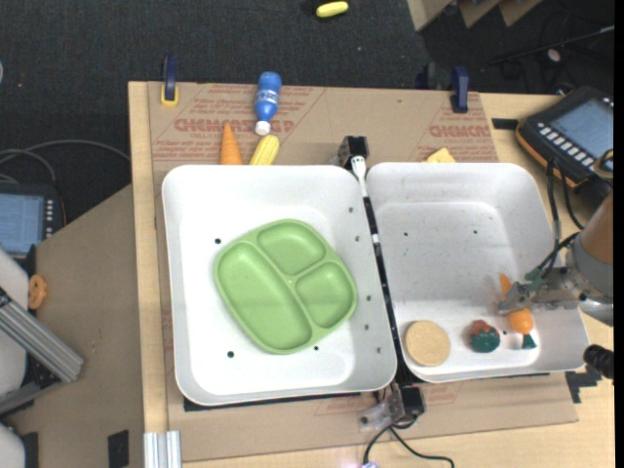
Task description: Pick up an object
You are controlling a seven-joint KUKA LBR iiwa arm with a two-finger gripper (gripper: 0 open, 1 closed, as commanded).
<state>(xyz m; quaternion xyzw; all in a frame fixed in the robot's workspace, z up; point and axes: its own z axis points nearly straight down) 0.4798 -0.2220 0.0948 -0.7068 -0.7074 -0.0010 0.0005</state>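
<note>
At right bin's (458, 188) near-right corner, gripper (525, 302) sat low over a small orange object (521, 321), touching or just above it. Can't tell whether it had hold. Teal-red toy (484, 337) and tan disc (427, 342) lay beside; green divided plate (284, 286) in left bin (195, 261).
</note>
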